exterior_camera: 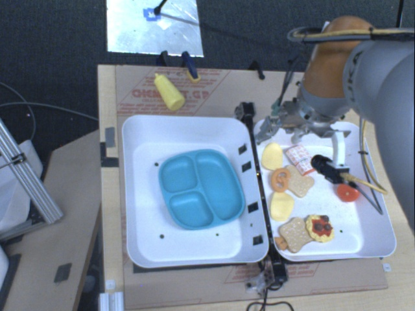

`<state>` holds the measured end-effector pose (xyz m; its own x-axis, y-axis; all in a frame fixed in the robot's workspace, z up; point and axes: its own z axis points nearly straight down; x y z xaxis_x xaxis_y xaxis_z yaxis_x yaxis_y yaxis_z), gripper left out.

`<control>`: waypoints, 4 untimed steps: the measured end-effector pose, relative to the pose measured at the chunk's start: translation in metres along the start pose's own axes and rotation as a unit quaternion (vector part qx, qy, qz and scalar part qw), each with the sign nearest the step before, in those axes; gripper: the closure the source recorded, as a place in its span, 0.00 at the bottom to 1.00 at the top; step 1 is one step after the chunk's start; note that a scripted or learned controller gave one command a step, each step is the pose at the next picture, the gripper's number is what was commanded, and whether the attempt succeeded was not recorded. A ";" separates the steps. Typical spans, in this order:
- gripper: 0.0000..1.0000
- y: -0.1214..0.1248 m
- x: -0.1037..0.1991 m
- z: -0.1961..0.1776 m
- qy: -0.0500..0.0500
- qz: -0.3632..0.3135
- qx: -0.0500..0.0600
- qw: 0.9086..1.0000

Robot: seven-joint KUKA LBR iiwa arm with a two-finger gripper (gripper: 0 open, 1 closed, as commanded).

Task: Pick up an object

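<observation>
Camera view: the gripper (285, 123) hovers at the right bin's (379, 235) far-left corner, near a yellow piece (272, 155); whether it grips I can't tell. That toy food looks light, stiff, slick, so best pinched across its narrow middle.

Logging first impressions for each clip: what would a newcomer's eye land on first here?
Probably the blue tray, lying alone in the left bin. Next, the arm reaching in from the right over the far end of the right bin, where toy food lies scattered. A yellow bottle lies on the bench behind the bins.
</observation>
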<state>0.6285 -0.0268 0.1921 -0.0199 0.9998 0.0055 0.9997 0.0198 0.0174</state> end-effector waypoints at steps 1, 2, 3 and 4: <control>0.00 -0.077 -0.027 0.007 -0.003 0.011 0.011 1.000; 0.00 -0.118 -0.012 0.006 -0.002 0.010 0.010 1.000; 1.00 -0.114 -0.012 -0.005 -0.003 0.008 0.007 1.000; 1.00 -0.135 0.011 0.006 -0.002 0.007 0.009 1.000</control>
<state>0.4933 -0.0180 0.1837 -0.0051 1.0000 0.0016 1.0000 0.0051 -0.0012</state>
